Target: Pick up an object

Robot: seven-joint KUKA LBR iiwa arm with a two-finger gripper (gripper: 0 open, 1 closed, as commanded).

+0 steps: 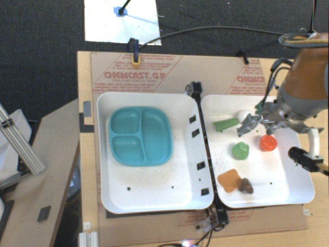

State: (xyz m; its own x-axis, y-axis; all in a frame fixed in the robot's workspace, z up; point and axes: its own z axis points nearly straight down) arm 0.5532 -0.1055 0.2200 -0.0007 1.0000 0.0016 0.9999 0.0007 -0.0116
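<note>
- The arm [304, 81] comes in from the right, its orange band above the wrist, and hangs over the back of the right bin [298, 189].
- Its gripper [252, 123] sits low over that bin, pointing left; I cannot tell from here whether the jaws are apart or together, and I see nothing between them.
- Just left of the gripper lies a flat green piece [225, 123], near the bin's back left.
- A round green object [240, 150] sits below the gripper, near the middle of the bin.
- A red-orange object [268, 143] rests just beside it to the right, under the wrist.
- Toward the front, an orange lump [229, 179] touches a small brown object [246, 186].
- The left bin [149, 197] holds a teal divided plate [140, 136], well apart from the arm.
- Both bins rest on a cardboard-covered surface [154, 68].
</note>
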